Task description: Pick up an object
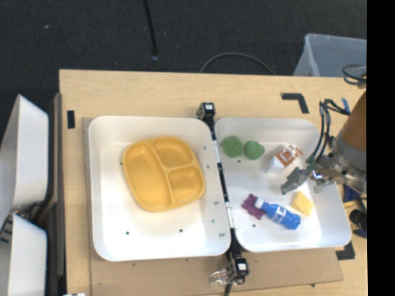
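Observation:
The right bin (271, 242) holds two green bumpy balls (232, 146) (253, 149), a white and orange block (287, 156), a purple piece (251, 205), a blue and white bottle (281, 214) lying on its side, and a yellow wedge (302, 203). My gripper (305, 182) hangs at the bin's right side, just above the yellow wedge and below the white and orange block. Its two fingers stand apart, open, with nothing between them.
The left bin (105, 227) carries a yellow divided plate (163, 171). A raised divider (219, 177) separates the two bins. A pale blue tub (333, 54) stands off the bench at the back right. Cables loop beside the arm's wrist (324, 122).

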{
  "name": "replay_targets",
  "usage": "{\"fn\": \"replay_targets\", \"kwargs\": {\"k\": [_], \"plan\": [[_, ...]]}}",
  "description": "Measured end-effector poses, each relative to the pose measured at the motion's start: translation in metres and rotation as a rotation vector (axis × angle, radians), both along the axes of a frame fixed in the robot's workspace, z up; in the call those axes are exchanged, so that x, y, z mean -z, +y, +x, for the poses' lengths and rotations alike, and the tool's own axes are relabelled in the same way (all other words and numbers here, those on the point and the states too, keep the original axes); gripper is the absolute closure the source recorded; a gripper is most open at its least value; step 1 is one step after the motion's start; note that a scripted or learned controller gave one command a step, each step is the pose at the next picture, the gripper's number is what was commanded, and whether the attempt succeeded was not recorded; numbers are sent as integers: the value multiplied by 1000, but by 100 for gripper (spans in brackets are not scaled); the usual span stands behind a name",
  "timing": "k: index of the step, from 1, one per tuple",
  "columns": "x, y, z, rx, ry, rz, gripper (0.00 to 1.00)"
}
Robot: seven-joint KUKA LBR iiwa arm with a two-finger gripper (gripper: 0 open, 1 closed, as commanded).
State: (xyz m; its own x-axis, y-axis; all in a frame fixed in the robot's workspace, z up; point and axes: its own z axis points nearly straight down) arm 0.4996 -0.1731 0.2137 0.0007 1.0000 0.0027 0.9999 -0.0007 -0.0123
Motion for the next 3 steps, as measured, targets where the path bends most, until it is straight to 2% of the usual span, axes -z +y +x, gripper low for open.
{"fn": "replay_targets", "kwargs": {"k": [1,2,3], "plan": [[-4,0,2,-3,-9,-2,0],[59,6,-1,-1,-3,-1,0],[105,5,5,1,-26,-1,0]]}}
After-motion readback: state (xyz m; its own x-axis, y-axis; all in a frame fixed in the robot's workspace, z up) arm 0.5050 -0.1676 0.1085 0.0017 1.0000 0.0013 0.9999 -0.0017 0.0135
